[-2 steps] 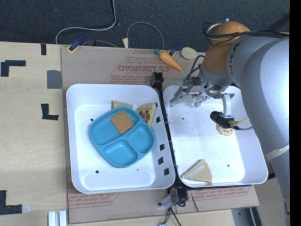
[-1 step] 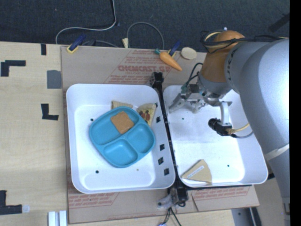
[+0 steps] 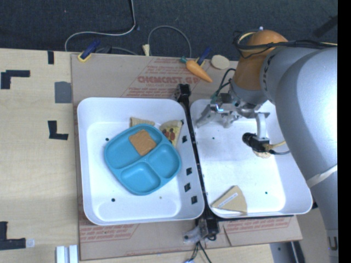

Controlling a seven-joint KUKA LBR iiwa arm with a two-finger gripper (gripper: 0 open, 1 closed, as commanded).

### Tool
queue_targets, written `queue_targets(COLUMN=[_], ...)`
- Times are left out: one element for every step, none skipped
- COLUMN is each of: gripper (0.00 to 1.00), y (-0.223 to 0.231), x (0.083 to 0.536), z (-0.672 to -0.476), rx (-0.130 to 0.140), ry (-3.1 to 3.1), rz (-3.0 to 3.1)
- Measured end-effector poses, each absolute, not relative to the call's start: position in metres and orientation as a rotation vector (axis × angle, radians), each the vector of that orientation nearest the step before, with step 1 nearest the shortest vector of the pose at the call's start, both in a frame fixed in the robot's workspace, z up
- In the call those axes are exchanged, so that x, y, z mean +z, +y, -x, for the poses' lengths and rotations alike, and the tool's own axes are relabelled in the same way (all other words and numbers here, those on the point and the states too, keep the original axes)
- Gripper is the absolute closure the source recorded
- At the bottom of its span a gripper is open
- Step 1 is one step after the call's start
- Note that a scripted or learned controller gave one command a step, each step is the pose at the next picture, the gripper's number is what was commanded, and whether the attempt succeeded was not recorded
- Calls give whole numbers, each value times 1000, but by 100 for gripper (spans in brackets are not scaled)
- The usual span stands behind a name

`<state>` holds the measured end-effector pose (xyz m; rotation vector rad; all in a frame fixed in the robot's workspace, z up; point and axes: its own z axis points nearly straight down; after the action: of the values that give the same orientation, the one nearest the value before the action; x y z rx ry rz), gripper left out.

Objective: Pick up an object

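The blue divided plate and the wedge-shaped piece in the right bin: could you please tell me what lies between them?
In the camera view, the black divider where the two bins meet runs between the blue plate and the wedge; otherwise bare white bin floor.

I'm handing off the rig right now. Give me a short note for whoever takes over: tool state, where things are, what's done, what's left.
Tool: low over the far end of the right bin, nothing seen between its fingers.
Left bin: blue divided plate with a brown cracker in one compartment; a sandwich piece against its far right edge.
Right bin: a sandwich wedge near the front edge.
Outside the bins: toy carrot on the cardboard behind.
Done: no pick yet.
Left: grasp and lift one object.
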<state>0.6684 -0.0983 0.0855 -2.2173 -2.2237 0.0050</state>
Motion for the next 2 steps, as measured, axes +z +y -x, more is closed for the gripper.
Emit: queue_targets(gripper=[0,0], y=[-97,-95], x=[86,96], z=[-668,-667], rx=[7,2], ry=[-2224,-2221], rz=[2223,2222])
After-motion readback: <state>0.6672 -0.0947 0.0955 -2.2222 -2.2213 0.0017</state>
